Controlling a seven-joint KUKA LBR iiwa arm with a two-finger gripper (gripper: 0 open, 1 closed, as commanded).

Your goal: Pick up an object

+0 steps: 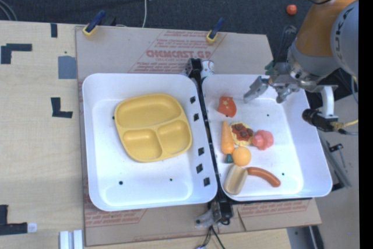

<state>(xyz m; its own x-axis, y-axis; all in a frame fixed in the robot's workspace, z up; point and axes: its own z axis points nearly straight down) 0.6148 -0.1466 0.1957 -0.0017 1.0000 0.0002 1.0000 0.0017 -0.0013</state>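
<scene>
- The claw (270, 92) hangs with its two fingers spread wide and nothing between them, over the far part of the right bin (303, 143), close to the bin's back wall.
- The toy food lies nearer the camera than the claw. A red strawberry-like piece (227, 106) sits closest, off to the claw's left.
- Further toward the camera lie a carrot (227, 136), a slice of pizza (241, 132), a pink piece (263, 139) and an orange ball (241, 156), bunched and touching or nearly so.
- A sausage (263, 176) and a tan roll (235, 179) lie closest to the front wall.
- All look like light, stiff, smooth plastic, likely to skid or pop out of a poor pinch.
- The red piece stands apart from the others, so it seems the easiest catch, taken across its narrow middle.
- The sausage also offers a clean grip across its width, with bare floor around its far end.
- Bare floor lies directly below the claw and to its right, giving room to descend.
- The divider (201, 119) between the bins runs just left of the carrot, leaving little finger room there.
- The left bin (99, 143), well away from the claw, holds a yellow tray (152, 126).
</scene>
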